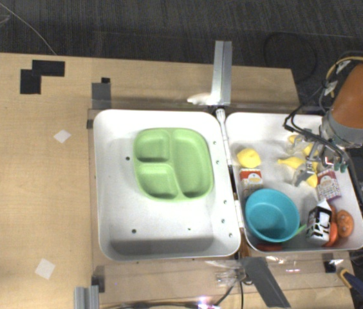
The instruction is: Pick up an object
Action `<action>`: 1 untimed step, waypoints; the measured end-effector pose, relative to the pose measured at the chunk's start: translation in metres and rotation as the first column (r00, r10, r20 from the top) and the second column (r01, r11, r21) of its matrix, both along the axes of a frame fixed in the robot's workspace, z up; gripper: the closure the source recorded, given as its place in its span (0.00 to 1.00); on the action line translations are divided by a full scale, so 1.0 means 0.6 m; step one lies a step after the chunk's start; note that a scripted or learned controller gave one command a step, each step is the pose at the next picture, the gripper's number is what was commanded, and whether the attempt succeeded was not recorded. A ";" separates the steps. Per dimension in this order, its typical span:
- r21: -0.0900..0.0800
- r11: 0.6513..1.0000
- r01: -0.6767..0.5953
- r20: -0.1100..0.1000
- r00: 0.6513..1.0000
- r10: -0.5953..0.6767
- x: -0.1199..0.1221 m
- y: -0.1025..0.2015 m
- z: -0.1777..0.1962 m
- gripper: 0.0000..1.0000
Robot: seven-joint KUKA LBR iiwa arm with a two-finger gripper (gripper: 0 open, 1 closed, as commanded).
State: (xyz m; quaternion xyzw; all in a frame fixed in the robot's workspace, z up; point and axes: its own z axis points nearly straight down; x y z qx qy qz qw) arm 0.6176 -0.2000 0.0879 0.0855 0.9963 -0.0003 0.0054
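Observation:
The right bin (259,129) holds several small things. Among them are a yellow lemon (249,157), a small red and white box (251,177), a blue bowl (271,214) and a yellow banana-like piece (291,163). A red and white carton (327,186), a black and white item (321,223) and an orange ball (344,221) lie towards the bin's right. My gripper (311,164) hangs low in the right part of this bin. It is just over the yellow pieces and next to the carton. The arm's orange band (360,96) is above it.
The left bin (114,224) holds a green divided plate (170,163). A metal post (222,73) stands behind the wall between the two bins. Black cables (297,124) trail from the wrist over the right bin's far edge. Bare wooden bench (33,172) lies to the left.

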 end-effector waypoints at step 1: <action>0.001 1.000 -0.002 0.002 1.000 0.002 0.049 0.040 0.001 0.00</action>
